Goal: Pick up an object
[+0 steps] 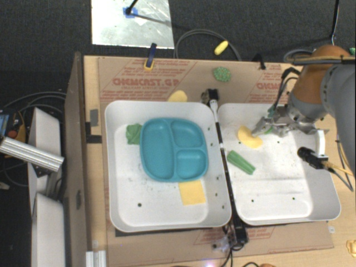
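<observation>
Single fixed cam, mounted above the bench (139, 74), looking down at a slant. Both white bins fit in frame side by side: left bin (119, 204) sits about mid-frame, right bin (289, 204) just right of it, touching along the shared edge. Far side of the left bin: bench board, then dark floor with a shiny sheet (130, 15) near the top edge. Mid-range framing (bins plus surrounding clutter, not a close-up). The arm (320, 88) enters right of the left bin, over the right bin.
</observation>
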Tool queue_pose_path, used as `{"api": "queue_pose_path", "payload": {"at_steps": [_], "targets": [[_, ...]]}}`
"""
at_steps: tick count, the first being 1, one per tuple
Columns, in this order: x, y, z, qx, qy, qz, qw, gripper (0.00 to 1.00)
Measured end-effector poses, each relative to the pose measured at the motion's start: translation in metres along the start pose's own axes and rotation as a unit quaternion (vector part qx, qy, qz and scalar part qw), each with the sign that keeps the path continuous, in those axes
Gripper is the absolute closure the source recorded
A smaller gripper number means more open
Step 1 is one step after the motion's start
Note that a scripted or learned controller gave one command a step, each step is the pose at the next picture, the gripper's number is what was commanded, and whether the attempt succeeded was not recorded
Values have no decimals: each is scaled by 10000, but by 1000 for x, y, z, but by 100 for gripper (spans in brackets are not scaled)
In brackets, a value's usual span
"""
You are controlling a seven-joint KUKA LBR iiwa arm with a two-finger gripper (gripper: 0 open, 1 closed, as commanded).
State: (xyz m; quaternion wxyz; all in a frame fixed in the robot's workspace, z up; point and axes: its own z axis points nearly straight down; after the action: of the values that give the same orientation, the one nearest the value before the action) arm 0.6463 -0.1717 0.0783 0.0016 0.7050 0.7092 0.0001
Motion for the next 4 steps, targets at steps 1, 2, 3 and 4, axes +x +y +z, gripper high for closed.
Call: {"api": "queue_pose_path", "payload": {"at_steps": [1, 2, 3, 4], "targets": [[8, 15, -8, -12, 8, -4, 10000, 0], [82, 24, -7, -1, 20, -23, 10000, 0], [80, -15, -6, 19, 10, 27, 10000, 0], [80, -12, -18, -12, 11, 20, 10000, 100]]}}
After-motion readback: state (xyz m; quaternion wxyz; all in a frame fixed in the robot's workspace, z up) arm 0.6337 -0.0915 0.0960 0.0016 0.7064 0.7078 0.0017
